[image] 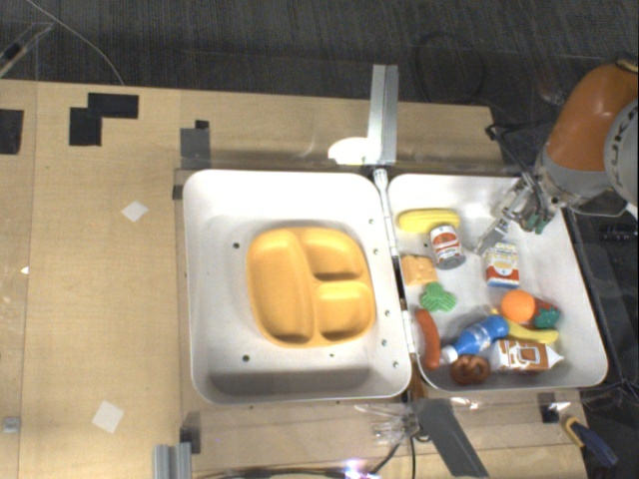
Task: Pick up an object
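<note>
The right bin (579, 267) holds several toy foods. Among them are a yellow banana-shaped piece (429, 220), a small can (446, 244), a red-and-white carton (502, 263), an orange (518, 305), a blue bottle (477, 335) and a juice carton (524, 355). A red sausage (429, 335) and a green leafy piece (436, 297) lie by the bin's left wall. My gripper (502, 228) hangs over the upper right part of this bin, just above the red-and-white carton and to the right of the can. Nothing shows in its grasp.
A yellow divided tray (310, 282) lies in the left bin (215, 228). A metal post (383, 108) stands behind the wall between the bins. The arm's orange band (589, 118) is at the far right, above the right bin's back corner.
</note>
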Available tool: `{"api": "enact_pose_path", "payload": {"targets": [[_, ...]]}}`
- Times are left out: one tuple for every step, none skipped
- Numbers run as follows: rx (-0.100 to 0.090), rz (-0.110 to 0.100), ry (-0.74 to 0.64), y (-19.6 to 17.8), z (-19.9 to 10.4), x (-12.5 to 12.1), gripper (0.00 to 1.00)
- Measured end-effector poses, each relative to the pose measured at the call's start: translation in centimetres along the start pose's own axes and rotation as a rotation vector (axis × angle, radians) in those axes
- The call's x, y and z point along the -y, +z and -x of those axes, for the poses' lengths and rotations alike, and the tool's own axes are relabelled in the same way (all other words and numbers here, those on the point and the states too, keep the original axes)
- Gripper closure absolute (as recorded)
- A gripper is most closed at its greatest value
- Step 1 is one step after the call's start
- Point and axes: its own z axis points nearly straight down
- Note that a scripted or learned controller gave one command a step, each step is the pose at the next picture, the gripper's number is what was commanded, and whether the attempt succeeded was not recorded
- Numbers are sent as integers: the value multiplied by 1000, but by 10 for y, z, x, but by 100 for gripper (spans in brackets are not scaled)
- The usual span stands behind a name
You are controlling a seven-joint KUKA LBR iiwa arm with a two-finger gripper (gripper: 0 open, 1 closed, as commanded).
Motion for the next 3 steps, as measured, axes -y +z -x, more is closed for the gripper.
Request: {"api": "enact_pose_path", "payload": {"targets": [[10,2,-42,-104,-69,61,0],[0,0,494,-3,-18,19,0],[-1,-2,966,-17,-28,27,0]]}}
